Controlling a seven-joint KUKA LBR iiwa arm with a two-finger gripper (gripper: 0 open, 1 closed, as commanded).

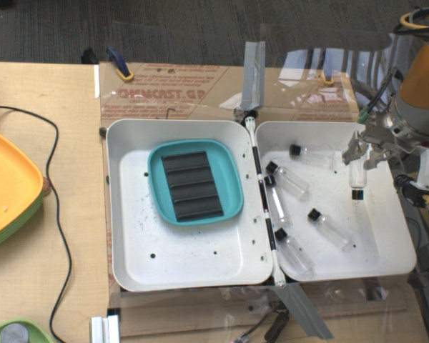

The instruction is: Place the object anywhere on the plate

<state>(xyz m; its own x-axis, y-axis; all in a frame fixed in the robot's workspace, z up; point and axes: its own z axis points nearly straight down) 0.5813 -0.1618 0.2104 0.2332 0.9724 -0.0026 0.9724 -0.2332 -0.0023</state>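
Note:
A teal square plate (195, 181) with a black ridged insert lies in the left white bin (129, 213). Several clear vials with black caps lie in the right white bin (386, 256), among them one (289, 182) near the divider and one (330, 227) at the middle. My gripper (362, 154) hovers over the right bin's far right part. One more clear vial (357, 183), black cap pointing toward the camera, shows just below the gripper. Whether it is held or lies on the bin floor is unclear.
A cardboard sheet (171, 88) lies behind the bins. Yellow and green dishes (7, 188) and a black cable (57, 213) rest on the wooden bench at left. A metal divider (254, 77) stands between the bins at the back.

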